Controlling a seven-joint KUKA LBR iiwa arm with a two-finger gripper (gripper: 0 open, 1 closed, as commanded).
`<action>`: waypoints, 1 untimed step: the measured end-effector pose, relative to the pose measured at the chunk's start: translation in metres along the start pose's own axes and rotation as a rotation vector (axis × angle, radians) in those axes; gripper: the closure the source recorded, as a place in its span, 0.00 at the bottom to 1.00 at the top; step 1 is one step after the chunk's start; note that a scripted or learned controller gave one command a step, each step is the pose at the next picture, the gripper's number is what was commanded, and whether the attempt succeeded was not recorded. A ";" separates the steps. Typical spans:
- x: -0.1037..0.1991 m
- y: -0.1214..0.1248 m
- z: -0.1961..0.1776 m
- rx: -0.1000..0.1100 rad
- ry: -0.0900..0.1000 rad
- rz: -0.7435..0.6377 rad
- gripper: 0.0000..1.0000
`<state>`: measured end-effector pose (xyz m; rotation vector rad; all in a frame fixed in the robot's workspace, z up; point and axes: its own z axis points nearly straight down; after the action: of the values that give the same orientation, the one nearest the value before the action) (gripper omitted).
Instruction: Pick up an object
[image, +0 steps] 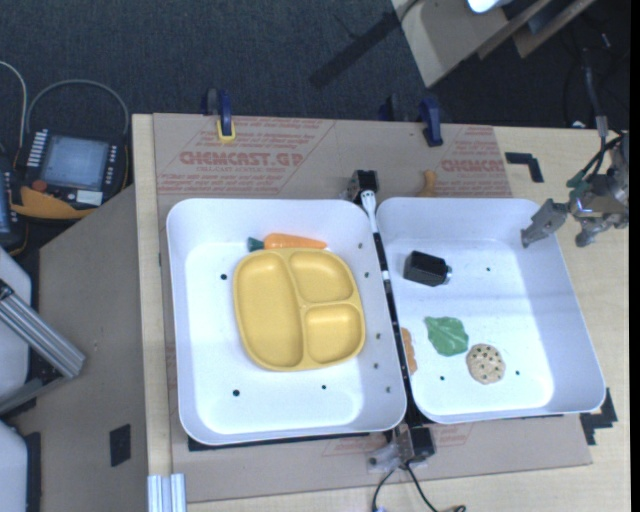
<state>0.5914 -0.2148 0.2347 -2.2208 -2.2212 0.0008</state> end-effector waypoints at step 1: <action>-0.001 0.010 0.052 0.004 0.001 -0.002 0.00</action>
<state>0.6012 -0.2160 0.1832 -2.2162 -2.2204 0.0039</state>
